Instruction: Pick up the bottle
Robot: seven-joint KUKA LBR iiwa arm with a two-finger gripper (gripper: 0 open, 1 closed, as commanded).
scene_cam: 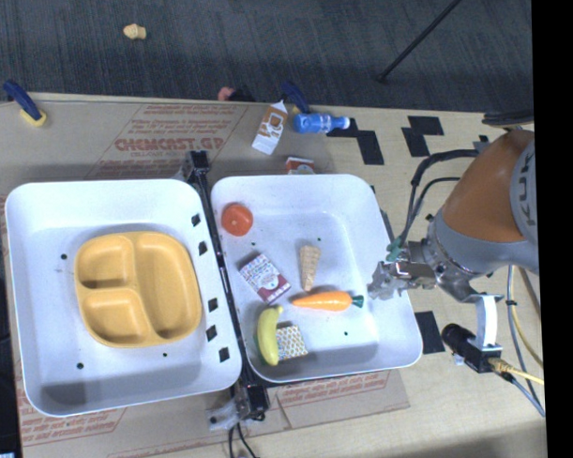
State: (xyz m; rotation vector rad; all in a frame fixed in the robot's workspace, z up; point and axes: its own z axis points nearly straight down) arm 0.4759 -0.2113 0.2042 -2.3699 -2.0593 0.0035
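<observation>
Hand (387, 278) over right bin (388, 328) rim, near carrot (322, 302); finger state unreadable; bottle (316, 124) well apart.

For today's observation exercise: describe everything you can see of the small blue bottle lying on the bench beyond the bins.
The small blue bottle looks like translucent plastic with a paler cap end pointing right. It lies on its side on the brown cardboard sheet, outside and beyond the right white bin, just beside a small white and brown carton. Nothing grips it.
</observation>
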